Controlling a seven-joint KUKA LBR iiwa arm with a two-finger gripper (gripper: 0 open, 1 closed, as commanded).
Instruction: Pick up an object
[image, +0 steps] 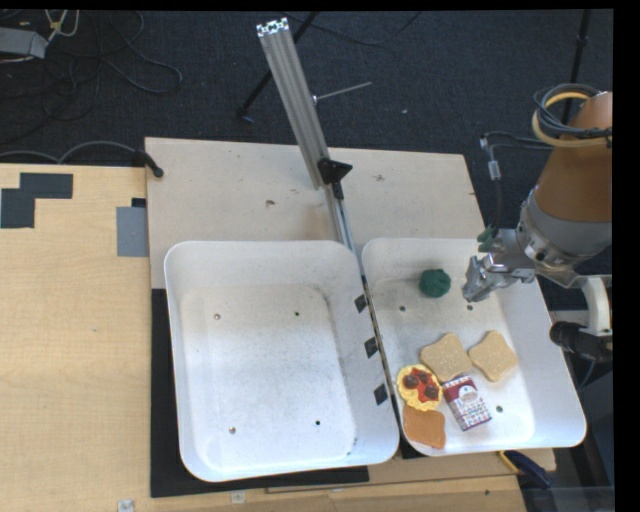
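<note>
In the right bin (520, 420) lie a dark green lump (434, 283), two tan bread slices (445, 354) (493, 356), a round yellow-and-red toy food piece (418, 386), an orange-brown piece (425, 428) and a small red-and-white carton (466, 402). My gripper (477, 284) hangs over the bin's upper part, just right of the green lump and apart from it. Nothing shows between its metal fingers.
The left bin (190, 300) stands beside the right one, with a divider and black clips (368, 345) between them. A slanted aluminium bar (298, 100) rises behind the bins. Cables lie on the dark floor beyond the bench.
</note>
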